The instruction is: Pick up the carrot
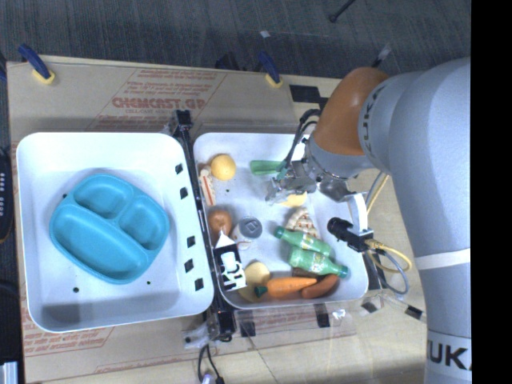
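Reaching from the right, claw (288, 184) low over the right bin (240, 144), well above the carrot (290, 287), spread indiscernible.

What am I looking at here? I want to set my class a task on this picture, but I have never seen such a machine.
One camera looks down at a slant on a bench with two shallow white bins. The grey shape on the right is a robot arm; its gripper hangs over the right bin, holding nothing visible. That bin holds toy food: the carrot near the front edge, a green bottle, a lemon and others. The left bin holds a blue divided plate. The arm's job is to pick up the carrot.
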Controlling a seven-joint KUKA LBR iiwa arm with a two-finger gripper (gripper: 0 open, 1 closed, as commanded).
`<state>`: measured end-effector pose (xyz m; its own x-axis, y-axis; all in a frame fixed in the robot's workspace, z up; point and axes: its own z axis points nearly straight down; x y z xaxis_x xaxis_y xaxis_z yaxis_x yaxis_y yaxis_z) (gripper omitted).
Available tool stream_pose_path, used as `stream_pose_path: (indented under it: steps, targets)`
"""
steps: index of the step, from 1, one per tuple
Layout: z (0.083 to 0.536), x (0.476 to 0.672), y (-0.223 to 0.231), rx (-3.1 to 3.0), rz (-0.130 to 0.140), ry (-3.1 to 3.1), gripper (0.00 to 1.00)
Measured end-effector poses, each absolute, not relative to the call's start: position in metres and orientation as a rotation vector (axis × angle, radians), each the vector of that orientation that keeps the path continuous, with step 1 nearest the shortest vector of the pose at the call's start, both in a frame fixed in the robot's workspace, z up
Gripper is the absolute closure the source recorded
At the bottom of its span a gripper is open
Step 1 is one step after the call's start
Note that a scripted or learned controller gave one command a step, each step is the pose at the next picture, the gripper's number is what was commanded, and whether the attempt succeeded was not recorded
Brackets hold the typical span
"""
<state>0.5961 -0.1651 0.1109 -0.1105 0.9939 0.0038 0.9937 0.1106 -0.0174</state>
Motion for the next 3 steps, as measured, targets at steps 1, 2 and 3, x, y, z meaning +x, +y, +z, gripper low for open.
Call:
stream_pose_path:
  steps: [1,2,3]
  targets:
    - [0.111,0.596,-0.165,-2.085,0.017,-2.331,0.00]
    - [0.092,0.657,-0.188,-2.069,0.004,-2.360,0.00]
    - [0.092,0.604,-0.178,-1.669,0.004,-2.656,0.00]
